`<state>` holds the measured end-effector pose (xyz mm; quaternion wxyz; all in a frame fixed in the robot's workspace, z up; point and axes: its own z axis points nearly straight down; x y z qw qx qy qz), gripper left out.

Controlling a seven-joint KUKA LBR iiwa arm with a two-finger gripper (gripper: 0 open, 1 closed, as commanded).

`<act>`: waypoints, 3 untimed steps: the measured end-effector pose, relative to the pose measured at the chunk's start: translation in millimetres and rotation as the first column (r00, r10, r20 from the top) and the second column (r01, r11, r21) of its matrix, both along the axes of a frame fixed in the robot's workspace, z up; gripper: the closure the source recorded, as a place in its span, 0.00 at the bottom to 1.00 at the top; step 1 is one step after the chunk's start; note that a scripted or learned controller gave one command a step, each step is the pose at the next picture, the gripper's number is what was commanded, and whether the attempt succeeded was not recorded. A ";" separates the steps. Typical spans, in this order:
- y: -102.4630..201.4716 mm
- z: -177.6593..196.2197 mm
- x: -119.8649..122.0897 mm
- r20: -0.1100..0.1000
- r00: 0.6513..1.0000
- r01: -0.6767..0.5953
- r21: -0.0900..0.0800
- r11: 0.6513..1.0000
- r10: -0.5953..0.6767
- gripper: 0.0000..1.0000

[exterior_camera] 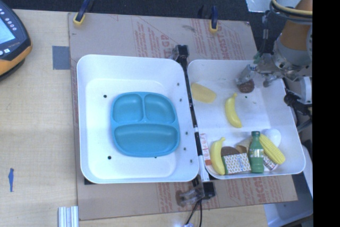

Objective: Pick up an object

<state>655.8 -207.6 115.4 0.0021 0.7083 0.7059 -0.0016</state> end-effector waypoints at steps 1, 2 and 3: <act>41.5 -18.1 0.3 -0.006 1.000 -0.010 0.006 1.000 0.010 0.00; 62.6 -24.2 -43.4 -0.010 1.000 -0.006 0.006 1.000 0.007 0.00; 60.5 -12.6 -41.0 -0.006 1.000 -0.008 0.003 1.000 0.008 1.00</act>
